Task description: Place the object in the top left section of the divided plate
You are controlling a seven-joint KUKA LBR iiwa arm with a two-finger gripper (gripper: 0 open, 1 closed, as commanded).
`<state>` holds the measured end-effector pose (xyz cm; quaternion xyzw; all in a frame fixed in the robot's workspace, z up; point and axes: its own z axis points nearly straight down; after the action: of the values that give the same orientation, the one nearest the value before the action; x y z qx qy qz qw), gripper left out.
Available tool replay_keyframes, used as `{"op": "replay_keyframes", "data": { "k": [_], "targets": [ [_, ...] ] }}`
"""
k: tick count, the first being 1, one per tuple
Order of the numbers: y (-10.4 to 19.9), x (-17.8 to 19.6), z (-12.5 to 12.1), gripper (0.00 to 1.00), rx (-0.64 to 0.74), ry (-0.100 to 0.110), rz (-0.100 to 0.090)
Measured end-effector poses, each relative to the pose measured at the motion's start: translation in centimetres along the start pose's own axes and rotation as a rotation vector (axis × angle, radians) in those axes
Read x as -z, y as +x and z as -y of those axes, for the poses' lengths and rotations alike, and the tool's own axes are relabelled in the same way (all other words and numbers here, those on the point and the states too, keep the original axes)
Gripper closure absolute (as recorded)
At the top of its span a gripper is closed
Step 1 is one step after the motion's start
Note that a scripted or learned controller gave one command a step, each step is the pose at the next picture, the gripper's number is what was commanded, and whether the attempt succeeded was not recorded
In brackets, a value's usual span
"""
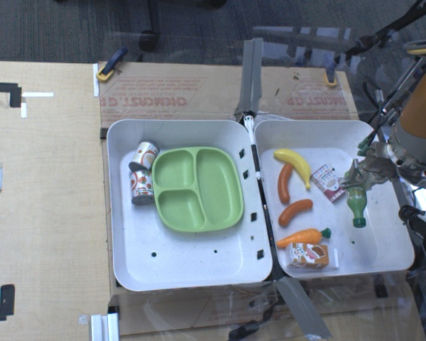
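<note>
Plate point(199, 189), green and divided into three sections, lay in the left bin point(121, 212), toward its centre. Two cans stood at the plate's 9 o'clock side: one point(147, 154) tilted near the plate's upper left corner, the other point(141, 186) just below it, both close to the plate's rim. The right bin point(383, 258) carried the loose items. A banana point(294, 165) lay toward 11 o'clock in that bin, with one sausage point(285, 183) just below it and a second sausage point(295, 211) lower still. A carrot point(302, 237) lay at about 7 o'clock, above a small orange packet point(309, 256). A red-and-white packet point(326, 182) sat near the bin's centre. The gripper point(361, 178) hung at the bin's 3 o'clock side, directly over a green bottle point(357, 208) standing upright; whether the jaws were apart, together, or clamped on the bottle's neck could not be told. Both bins rested on the desk point(42, 190).
</note>
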<state>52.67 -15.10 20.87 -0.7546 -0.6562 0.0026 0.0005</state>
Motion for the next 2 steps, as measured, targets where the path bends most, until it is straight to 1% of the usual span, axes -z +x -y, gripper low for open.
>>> {"op": "replay_keyframes", "data": {
  "k": [1, 2],
  "targets": [
    [8.6, -1.8, -5.2, 1.00, -0.157, -0.001, -0.001],
    [14.5, -1.7, -6.1, 1.00, -0.036, -0.002, -0.001]
  ]
}}
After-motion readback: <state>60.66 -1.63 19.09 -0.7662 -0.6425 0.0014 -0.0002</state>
